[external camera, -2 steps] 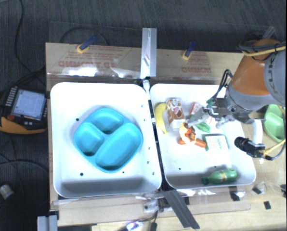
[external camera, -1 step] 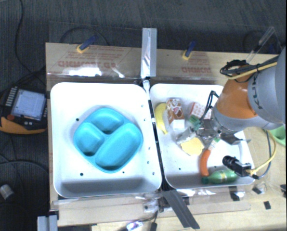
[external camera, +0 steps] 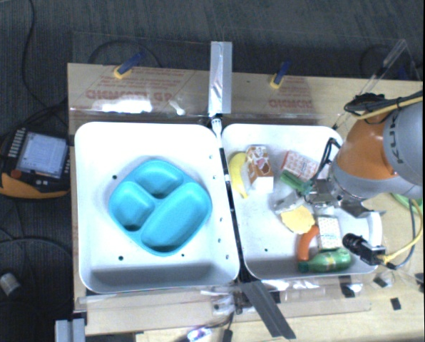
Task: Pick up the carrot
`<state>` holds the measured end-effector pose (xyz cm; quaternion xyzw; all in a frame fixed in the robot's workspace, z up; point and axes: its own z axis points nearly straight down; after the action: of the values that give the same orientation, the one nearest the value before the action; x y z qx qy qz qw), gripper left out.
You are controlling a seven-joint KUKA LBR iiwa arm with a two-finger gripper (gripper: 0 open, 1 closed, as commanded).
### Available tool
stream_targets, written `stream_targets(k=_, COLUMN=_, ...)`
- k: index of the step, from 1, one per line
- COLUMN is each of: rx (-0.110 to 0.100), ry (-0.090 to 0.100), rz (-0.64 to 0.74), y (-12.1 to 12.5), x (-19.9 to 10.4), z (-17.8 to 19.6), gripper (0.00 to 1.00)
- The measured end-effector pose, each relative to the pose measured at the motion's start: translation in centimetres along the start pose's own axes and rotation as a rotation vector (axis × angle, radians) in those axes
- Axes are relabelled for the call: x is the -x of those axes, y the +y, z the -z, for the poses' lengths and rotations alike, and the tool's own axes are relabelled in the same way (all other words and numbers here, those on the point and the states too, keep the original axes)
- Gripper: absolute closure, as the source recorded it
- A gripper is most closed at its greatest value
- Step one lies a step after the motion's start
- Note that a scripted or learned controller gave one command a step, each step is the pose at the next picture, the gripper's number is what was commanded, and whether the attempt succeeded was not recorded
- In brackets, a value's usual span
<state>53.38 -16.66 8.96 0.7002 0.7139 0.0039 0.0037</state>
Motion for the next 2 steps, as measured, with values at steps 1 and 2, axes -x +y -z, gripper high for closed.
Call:
stream_targets(k=1, rx=-0.014, ry=0.004, rz=0.130, y=-2.7, x=-3.4, z=7.1, gripper=0.00)
stream_targets(k=2, rx=-0.002, ry=-0.002, rz=0.183, y=-1.1, x=-2.5, z=0.0, gripper=0.00)
